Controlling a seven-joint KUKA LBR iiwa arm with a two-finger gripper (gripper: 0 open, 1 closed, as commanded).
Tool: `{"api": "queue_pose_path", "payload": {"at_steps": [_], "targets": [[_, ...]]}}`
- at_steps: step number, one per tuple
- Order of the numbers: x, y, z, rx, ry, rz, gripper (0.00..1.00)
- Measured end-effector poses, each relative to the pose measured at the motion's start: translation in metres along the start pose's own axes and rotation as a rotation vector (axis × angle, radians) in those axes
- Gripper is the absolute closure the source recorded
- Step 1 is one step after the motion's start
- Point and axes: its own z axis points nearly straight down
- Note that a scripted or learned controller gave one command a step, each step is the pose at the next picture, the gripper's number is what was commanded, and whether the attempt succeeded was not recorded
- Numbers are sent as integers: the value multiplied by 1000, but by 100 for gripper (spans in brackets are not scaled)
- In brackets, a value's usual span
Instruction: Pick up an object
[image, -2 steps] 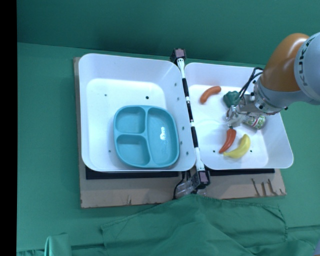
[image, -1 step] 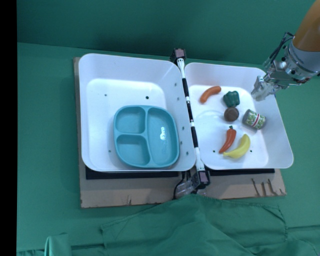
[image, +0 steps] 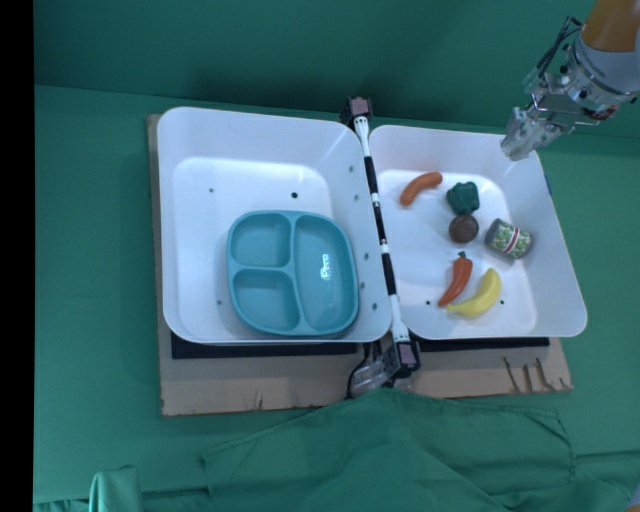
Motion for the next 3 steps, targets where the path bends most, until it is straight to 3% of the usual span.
{"api": "queue_pose_path", "payload": {"at_steps": [1,2,3], "targets": [[0,45,-30,-1,0,0,100],[33,45,-40,2,1,0,100],[0,45,-76,-1,0,1,100]]}}
